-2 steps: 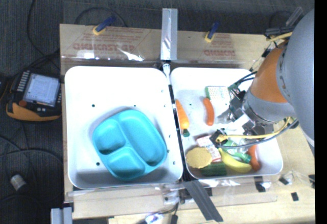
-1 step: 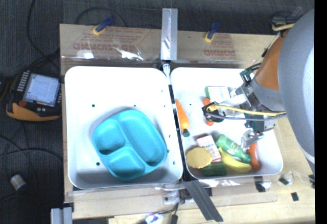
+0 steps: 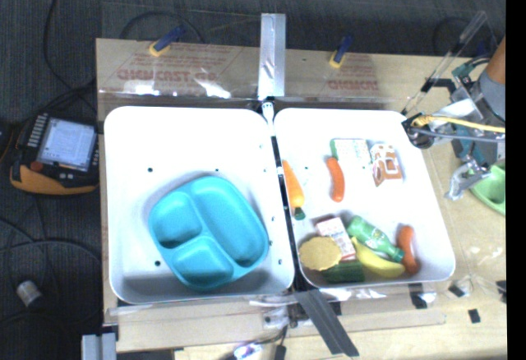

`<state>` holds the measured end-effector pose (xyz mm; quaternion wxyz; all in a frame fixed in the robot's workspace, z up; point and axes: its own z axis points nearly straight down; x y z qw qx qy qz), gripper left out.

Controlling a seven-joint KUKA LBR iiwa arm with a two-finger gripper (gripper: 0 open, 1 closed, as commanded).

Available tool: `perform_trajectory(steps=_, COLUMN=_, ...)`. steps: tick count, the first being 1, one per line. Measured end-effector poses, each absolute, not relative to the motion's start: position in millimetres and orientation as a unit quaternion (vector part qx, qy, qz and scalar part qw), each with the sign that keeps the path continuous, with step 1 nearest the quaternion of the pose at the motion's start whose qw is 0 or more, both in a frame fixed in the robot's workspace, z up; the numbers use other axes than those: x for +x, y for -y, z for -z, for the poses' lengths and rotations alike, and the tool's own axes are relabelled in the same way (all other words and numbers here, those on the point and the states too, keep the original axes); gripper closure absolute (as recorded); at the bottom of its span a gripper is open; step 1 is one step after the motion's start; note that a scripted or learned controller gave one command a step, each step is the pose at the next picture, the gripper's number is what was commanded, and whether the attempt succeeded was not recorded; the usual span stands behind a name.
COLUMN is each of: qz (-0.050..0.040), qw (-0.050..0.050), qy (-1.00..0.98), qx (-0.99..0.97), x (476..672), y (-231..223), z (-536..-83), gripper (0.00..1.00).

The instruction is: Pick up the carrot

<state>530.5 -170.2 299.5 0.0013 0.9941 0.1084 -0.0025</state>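
Camera view: looking down on both bins, arm coming in at the right edge.
Carrot: there it is, in the right bin, lying lengthwise along the bin's left wall, orange and tapered, green tip toward the bottom of the frame.
Gripper: out past the right bin's right rim, well apart from the carrot; how wide it stands, cannot tell.
Near the carrot: a red-orange sausage just to its right, apart from it; nothing lies on top of the carrot.
Upper right bin: a white and green carton, and beside it a small orange-and-white box; print too small to read.
Lower right bin, crowded: a round tan cookie, a small red-and-white box, a green bottle, a yellow banana, a second sausage.
Left bin: a glossy blue plate with three compartments.
Top of the frame: a clear sheet with red lettering, not legible.
Far left: a handheld screen on dark carpet.
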Motion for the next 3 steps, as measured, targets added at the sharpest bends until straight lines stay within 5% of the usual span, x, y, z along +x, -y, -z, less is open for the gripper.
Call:
perform_trajectory(steps=1, qz=0.0019, qw=0.001, qy=-0.101, qx=0.995, x=576.4, y=143.2, z=-422.1, gripper=0.00)
perform_trajectory(steps=2, qz=0.0028, qw=0.001, qy=-0.121, qx=0.993, x=555.2, y=168.9, z=-363.8, gripper=0.00)
perform_trajectory(steps=3, qz=0.0030, qw=0.000, qy=-0.102, qx=0.995, x=556.6, y=121.6, z=-292.2, gripper=0.00)
